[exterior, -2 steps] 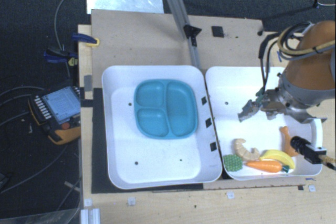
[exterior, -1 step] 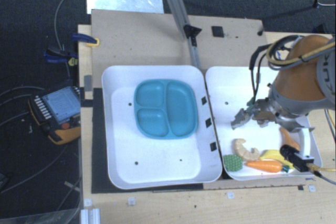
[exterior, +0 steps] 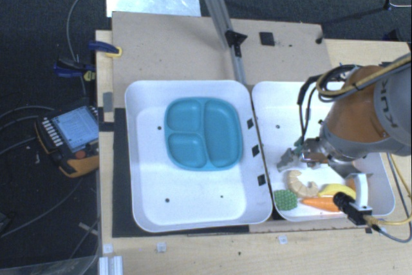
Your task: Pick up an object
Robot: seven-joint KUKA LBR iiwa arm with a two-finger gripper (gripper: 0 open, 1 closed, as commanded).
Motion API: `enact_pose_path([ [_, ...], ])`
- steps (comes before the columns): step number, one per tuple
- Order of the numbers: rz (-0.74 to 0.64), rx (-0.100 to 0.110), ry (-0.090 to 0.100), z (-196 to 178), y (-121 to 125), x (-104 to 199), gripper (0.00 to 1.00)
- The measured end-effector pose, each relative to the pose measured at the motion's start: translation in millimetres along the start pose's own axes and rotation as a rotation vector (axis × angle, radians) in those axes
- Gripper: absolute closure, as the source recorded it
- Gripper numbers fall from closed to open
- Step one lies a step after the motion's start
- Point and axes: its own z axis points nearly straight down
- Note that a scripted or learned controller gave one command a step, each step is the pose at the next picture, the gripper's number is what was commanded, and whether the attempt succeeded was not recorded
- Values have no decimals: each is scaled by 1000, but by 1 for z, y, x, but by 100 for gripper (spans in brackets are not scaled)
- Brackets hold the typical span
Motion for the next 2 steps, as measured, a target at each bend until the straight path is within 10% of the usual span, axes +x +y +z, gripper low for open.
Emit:
enact_pose_path([
  [1, 0, -5, 0, 33, 2, 0, 0],
  [2, -1, -13, -1, 20, 4, 0, 100],
])
